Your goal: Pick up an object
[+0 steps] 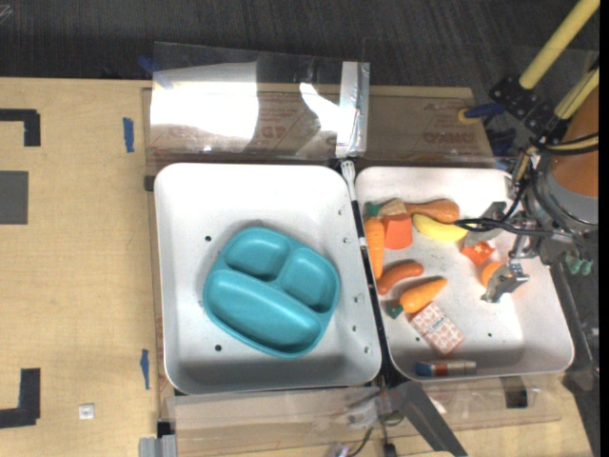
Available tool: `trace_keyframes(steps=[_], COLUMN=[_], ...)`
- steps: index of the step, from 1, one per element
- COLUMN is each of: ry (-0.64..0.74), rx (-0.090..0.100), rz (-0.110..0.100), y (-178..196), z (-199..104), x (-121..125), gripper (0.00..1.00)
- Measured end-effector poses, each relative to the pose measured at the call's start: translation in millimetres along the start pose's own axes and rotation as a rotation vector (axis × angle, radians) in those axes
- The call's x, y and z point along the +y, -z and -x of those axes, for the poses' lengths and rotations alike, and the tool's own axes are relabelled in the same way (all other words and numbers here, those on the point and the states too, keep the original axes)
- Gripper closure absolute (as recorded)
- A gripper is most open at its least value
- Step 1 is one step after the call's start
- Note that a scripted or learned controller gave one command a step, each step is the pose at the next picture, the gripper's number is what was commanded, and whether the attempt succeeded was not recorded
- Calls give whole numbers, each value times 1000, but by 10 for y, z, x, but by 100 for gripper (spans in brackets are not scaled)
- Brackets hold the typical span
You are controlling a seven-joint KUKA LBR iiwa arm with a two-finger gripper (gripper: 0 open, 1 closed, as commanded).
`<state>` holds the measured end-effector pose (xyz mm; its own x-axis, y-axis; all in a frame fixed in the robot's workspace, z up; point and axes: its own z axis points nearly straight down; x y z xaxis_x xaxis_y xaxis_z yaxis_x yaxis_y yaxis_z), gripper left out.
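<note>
The right white bin (pixel 547 350) holds several toy foods. A yellow banana (pixel 439 227) and a tan-orange roll (pixel 434 208) lie near its far side. Beside them sit an orange block (pixel 397 231) and a long carrot (pixel 374 248) along the left wall. Further forward lie an orange sausage (pixel 400 272), a second carrot (pixel 422 294) and a pink patterned box (pixel 438 327). My gripper (pixel 501 284) hangs low over the right part of this bin. A small red-orange piece (pixel 479 252) and an orange piece (pixel 489 272) lie right against its left side. I see nothing clearly held.
The left white bin (pixel 181 208) holds a teal divided plate (pixel 272 289). A marker (pixel 447 368) lies along the right bin's front wall. Cables and the arm's orange band (pixel 580 174) crowd the right bin's far right corner. A clear plastic sheet (pixel 257 112) stands behind the bins.
</note>
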<state>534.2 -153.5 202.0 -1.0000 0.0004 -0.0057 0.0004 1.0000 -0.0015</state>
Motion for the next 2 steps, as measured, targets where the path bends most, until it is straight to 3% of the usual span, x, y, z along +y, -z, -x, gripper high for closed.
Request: trace_keyframes(steps=[1,2], ry=[-14,49], rx=[-11,-5], rz=[-3,0], y=[-1010,-1132], z=[635,397], x=[-300,173], gripper=[0,0])
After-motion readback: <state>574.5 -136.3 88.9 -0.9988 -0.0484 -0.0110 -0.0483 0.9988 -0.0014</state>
